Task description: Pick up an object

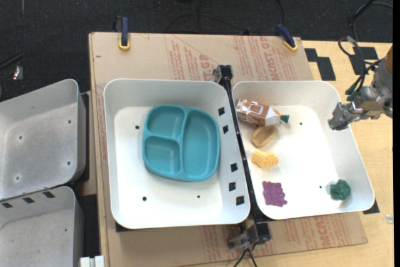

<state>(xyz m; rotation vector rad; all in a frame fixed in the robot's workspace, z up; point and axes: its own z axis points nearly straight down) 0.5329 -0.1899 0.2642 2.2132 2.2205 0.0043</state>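
The right bin point(350, 147) holds a brown and white carton point(257, 113), a tan bread-like piece point(264, 136), a yellow corn piece point(265, 160), a purple grape cluster point(274, 193) and a dark green lump point(340, 190). My gripper point(340, 119) hangs at the bin's right rim, well to the right of the carton and above the green lump. Nothing shows between its fingers.
The left bin point(125, 197) carries a teal divided plate point(182, 142). A black divider strip point(236, 147) runs between the bins. Both bins rest on a cardboard sheet point(187, 53) with clamps at the back. White trays point(37, 128) lie at the far left.
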